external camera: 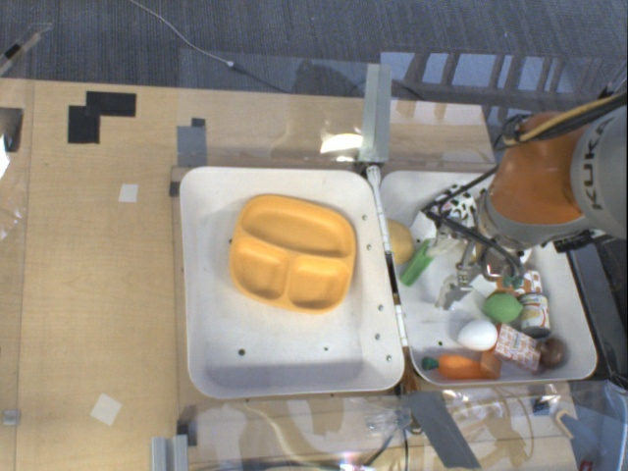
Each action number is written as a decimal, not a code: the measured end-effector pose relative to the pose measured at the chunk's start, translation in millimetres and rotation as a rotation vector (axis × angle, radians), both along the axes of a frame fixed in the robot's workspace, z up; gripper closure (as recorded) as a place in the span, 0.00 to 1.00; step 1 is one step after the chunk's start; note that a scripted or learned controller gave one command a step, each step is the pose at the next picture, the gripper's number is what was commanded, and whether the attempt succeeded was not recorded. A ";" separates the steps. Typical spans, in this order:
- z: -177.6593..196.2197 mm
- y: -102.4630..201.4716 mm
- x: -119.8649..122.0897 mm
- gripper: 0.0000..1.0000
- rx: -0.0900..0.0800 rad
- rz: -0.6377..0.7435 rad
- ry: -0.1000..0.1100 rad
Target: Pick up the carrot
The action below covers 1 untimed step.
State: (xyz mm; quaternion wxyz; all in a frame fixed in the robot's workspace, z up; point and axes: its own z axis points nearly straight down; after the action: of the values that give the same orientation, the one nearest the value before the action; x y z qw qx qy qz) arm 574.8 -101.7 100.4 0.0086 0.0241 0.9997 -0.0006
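Observation:
The carrot (pixel 457 366) is a small orange piece lying along the front wall of the right bin (pixel 579 307), near its front left corner. My gripper (pixel 471 283) hangs over the middle of that bin, behind the carrot and well apart from it. Its two metal fingers (pixel 454 290) stand open with nothing between them. The grey arm with the orange band (pixel 535 180) reaches in from the right and hides part of the bin's back.
Around the carrot lie a white egg (pixel 478 336), a green ball (pixel 503 307), a small can (pixel 535 312), a red-and-white packet (pixel 517 347) and a brown item (pixel 554 352). A green piece (pixel 416 262) lies by the left wall. The left bin (pixel 206 292) holds a yellow divided plate (pixel 292 251).

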 end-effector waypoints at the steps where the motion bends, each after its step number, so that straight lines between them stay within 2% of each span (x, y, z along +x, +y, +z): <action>1: 89.3 36.2 -84.5 0.00 0.001 -0.005 0.002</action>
State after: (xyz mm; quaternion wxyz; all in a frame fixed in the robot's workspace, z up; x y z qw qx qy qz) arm 490.3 -65.4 189.7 0.0075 0.0263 0.9996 0.0001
